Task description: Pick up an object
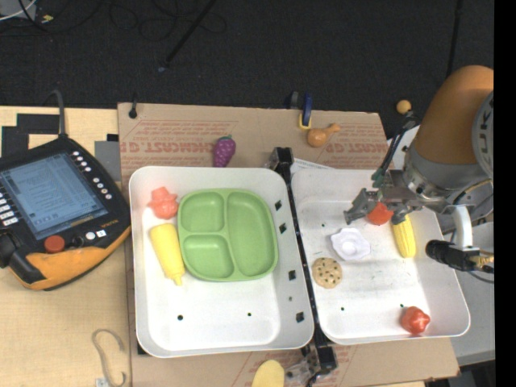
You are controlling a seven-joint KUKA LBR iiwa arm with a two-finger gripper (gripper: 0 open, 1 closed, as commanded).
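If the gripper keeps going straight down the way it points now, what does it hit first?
Most likely the small orange-red object seen right at the gripper, with the right bin floor beneath. Depth is hard to judge from this slanted view; the corn lies just beside that line.

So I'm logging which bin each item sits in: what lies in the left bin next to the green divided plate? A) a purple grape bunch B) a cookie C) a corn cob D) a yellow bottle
D: the yellow bottle lies in the left bin just left of the green divided plate; the cookie and corn cob sit in the right bin.
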